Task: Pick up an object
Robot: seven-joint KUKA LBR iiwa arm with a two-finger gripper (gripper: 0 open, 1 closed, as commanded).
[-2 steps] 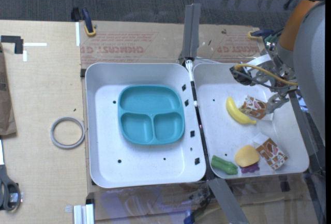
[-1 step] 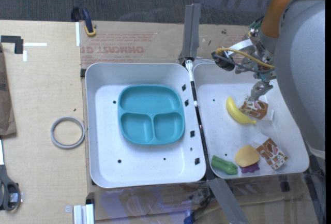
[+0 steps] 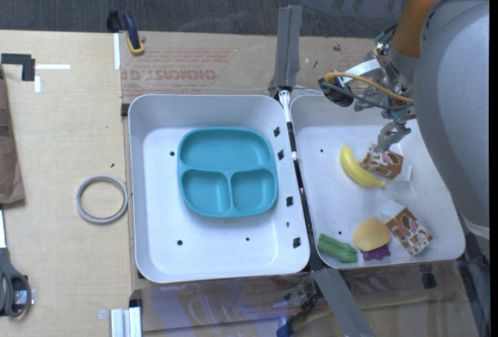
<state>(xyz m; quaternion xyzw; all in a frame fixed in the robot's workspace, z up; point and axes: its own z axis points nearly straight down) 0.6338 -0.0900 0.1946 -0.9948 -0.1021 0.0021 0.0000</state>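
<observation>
At the far left, a grey ring of tape (image 3: 101, 198) is lying flat on the pale wooden bench (image 3: 62, 133), with a pair of scissors (image 3: 12, 293) sitting at its seven o'clock by the edge. Behind the bins, a brown cardboard sheet (image 3: 198, 67) is showing mirrored red lettering, too reversed and faint to read.

The left white bin (image 3: 144, 250) is holding a teal three-compartment plastic plate (image 3: 228, 172) near its centre.

In the right white bin (image 3: 327, 149), a yellow banana (image 3: 359, 170) is lying tilted, and a small brown-and-white printed packet (image 3: 387, 164) is touching it at three o'clock; its print is too small to read. Toward six o'clock, a green pepper-like toy (image 3: 337, 248) is resting by the front wall, with a yellow rounded piece (image 3: 371, 234) over a purple scrap (image 3: 377, 253) beside it, and a second brown patterned packet (image 3: 410, 231) at their three o'clock.

The grey arm (image 3: 459, 94) with its orange band (image 3: 420, 5) is reaching in from three o'clock, wrist angling downward. The two-finger gripper (image 3: 389, 139) is hanging just above the first packet, at the banana's one o'clock; whether it is open or closed cannot be told.
</observation>
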